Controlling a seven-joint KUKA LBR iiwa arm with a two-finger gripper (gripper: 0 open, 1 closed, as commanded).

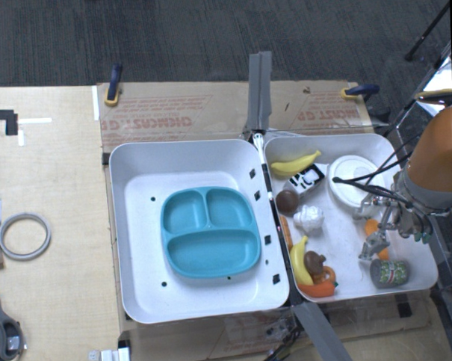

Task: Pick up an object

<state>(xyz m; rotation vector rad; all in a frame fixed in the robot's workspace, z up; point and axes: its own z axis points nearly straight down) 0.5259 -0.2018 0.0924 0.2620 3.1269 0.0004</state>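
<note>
Gripper point(377, 240): low in the right bin point(343, 287), near its right wall; its opening cannot be told against the cables and metalwork. Nothing is visibly held. Small orange piece point(371, 226): just beside the gripper, identity unclear. Green can point(389, 273): nearest candidate, lying on its side below the gripper, long axis running left to right. Judged stiff, light, smooth-walled and apt to roll; best taken across its round body at mid-length. White lid point(353, 179): flat, above the gripper. Further left: crumpled white wrapper point(310, 219), brown ball point(287, 202), two bananas point(294, 165) point(299, 261). Left bin point(131, 240): teal divided plate point(211, 232).
</note>
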